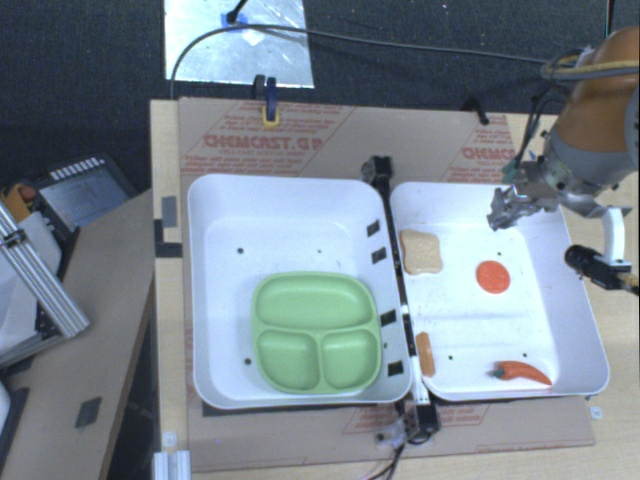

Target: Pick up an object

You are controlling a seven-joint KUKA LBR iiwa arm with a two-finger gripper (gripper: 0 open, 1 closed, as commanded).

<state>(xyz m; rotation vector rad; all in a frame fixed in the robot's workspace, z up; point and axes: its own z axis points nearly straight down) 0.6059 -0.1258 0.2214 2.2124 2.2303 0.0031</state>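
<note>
Jaws (505,211) above right bin's (570,298) far edge, tomato slice (492,276) nearer (untouched)

- You're looking at a robotics lab: two white bins (300,193) on a cardboard-covered bench (330,133).
- Loose cables (400,43), a clamp (268,103) and aluminium framing (40,278) surround them.

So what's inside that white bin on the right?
The right white bin holds a slice of bread, a round red slice, an orange carrot and a small sausage. The gripper covers a patch of its far edge.
</note>
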